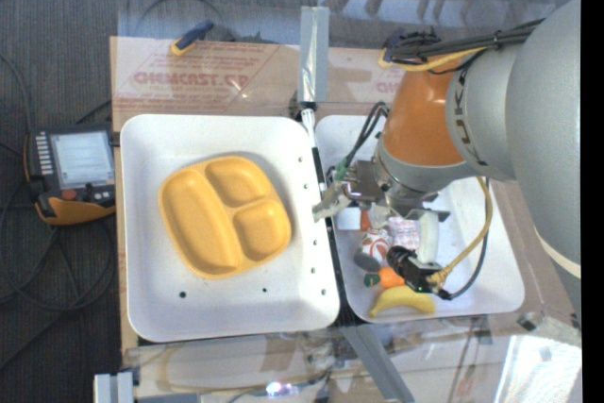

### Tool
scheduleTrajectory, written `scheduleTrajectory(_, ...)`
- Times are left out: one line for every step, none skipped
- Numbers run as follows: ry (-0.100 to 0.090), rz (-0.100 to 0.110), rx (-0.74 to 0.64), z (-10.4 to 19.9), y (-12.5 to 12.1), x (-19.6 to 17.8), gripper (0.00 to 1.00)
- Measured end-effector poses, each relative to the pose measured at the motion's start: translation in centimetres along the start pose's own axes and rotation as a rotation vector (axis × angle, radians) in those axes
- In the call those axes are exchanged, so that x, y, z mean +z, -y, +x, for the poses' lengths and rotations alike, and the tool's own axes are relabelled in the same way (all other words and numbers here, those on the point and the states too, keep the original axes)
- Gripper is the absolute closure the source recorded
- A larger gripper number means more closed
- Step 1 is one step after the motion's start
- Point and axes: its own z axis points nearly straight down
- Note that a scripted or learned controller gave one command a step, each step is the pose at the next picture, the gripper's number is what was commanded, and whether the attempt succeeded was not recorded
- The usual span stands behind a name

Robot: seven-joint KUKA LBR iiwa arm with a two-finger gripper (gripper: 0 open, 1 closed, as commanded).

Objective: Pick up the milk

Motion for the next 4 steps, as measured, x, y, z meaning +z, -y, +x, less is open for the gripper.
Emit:
scheduleTrajectory(0.003, -0.004, -0.068, 2.3, -3.2, -8.0, 0.0)
scheduleTrajectory(0.008, 0.005, -0.07, 2.4, -3.3, -8.5, 1.0)
scheduleTrajectory(0.009, 0.005, -0.069, 2.3, -3.3, -8.5, 0.0)
scheduleTrajectory(0.003, -0.002, -0.084, 1.0, -1.7, -7.0, 0.0)
